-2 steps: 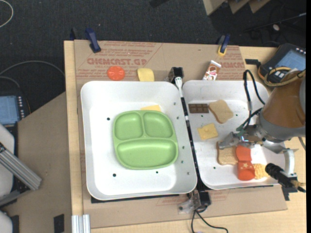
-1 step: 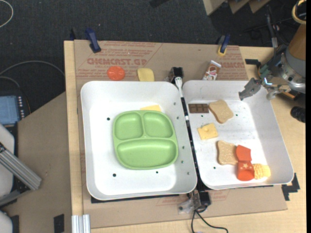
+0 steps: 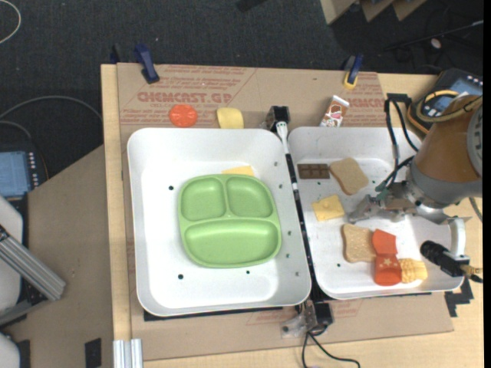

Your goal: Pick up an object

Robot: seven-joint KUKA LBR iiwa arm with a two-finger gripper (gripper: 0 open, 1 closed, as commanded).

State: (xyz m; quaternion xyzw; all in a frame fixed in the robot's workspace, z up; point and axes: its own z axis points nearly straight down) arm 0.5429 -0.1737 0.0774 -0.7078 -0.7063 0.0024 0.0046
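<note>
My gripper (image 3: 370, 208) hangs low over the middle of the right bin (image 3: 337, 282), at the end of the grey arm with its orange band (image 3: 453, 156). Just left of it lies a yellow cheese wedge (image 3: 328, 208). A toast slice (image 3: 357, 243) sits just in front of it, with a red block (image 3: 384, 243) beside the toast. A tan bread piece (image 3: 349, 175) and a brown chocolate bar (image 3: 313, 172) lie farther back. A second red piece (image 3: 387, 271) and a corn cob (image 3: 413, 268) rest near the front rim. Nothing shows in the gripper's grasp.
The left bin (image 3: 153, 205) holds a green divided plate (image 3: 229, 221) with a yellow slice (image 3: 238, 171) behind it. Beyond the bins, an orange item (image 3: 183, 115), a yellow item (image 3: 230, 118) and a small carton (image 3: 334, 112) lie on the bench. Cables (image 3: 399, 129) hang at the right.
</note>
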